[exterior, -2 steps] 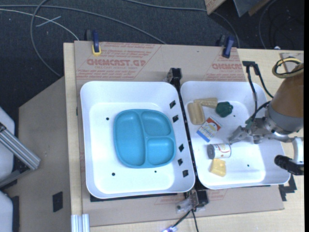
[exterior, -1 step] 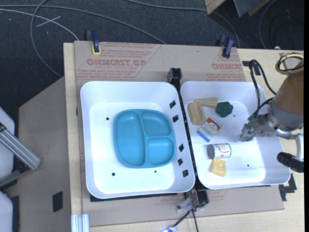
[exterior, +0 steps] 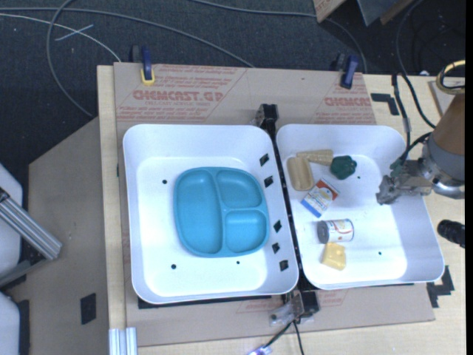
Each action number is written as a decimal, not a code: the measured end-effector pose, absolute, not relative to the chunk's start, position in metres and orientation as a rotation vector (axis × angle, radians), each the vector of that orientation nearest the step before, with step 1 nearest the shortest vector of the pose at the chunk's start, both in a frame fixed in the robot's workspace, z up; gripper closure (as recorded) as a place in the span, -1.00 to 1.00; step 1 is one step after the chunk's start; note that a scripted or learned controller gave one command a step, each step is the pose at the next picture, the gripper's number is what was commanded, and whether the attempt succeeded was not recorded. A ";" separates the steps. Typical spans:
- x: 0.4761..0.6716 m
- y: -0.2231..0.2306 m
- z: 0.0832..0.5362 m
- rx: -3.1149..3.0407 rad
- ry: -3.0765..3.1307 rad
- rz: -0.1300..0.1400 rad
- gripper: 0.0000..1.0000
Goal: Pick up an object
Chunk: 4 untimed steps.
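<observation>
The right bin (exterior: pixel 384 261) holds several small objects: a tan wooden block (exterior: pixel 299 173) with a tan stick (exterior: pixel 316 157) beside it, a dark green lump (exterior: pixel 342 166), a small red, white and blue box (exterior: pixel 319 197), a white can with a red label (exterior: pixel 336 231) lying on its side, and a yellow piece (exterior: pixel 334 256). My gripper (exterior: pixel 394 188) hangs over the right side of this bin, right of the objects and apart from them. Nothing shows between its fingers.
The left bin (exterior: pixel 148 198) holds a blue divided plate (exterior: pixel 221 211). A black clamp strip (exterior: pixel 275 198) runs between the two bins. Blue clips (exterior: pixel 147 66) hold the cardboard at the back edge. Cables (exterior: pixel 410 87) trail at the right.
</observation>
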<state>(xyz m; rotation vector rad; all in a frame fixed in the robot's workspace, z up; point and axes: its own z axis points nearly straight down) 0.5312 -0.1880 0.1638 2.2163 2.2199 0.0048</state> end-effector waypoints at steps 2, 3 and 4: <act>0.529 -0.204 0.280 2.216 2.218 0.004 1.00; 0.546 -0.153 0.281 2.214 2.226 0.003 1.00; 0.544 -0.103 0.269 2.218 2.230 0.001 1.00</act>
